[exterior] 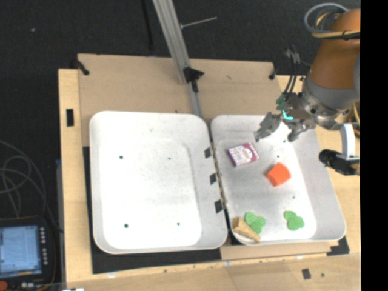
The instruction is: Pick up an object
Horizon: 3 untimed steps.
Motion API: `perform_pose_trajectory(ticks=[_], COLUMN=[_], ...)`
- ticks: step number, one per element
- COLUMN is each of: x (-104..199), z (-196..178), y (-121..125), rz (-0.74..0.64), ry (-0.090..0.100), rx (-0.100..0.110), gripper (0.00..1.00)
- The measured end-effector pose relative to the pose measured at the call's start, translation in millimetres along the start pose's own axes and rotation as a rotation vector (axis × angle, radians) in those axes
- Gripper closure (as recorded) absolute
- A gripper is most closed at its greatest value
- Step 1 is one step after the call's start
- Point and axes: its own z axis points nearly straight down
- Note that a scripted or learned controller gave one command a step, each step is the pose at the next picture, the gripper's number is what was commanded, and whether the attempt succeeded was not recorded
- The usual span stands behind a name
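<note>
The gripper (280, 128), fingers spread and holding nothing, hovers over the far edge of the right bin (321, 187), with the orange block (279, 174) lying just nearward of it, mid-bin.

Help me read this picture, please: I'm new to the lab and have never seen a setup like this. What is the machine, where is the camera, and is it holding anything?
The camera is fixed above a bench, looking down at a slant. The grey and orange shape at the right is a robot arm. Its claw, with two fingers spread open, hangs over the far end of the right bin with nothing between its fingers. In that bin lie a small purple and white packet, an orange block, two green pieces and a tan piece near the front edge. The left bin sits beside it.
</note>
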Motion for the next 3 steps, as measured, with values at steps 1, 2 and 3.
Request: perform_pose_trajectory(ticks=[1,2,3], x=[-0.1,-8.4,-6.8], z=[-2.2,48.9,92.4], y=[0.7,8.1,3.8], rz=[0.001,0.004,0.005], ry=[-0.001,-0.003,-0.002], rx=[-0.004,0.000,0.000], gripper=[0.00,0.00,0.00])
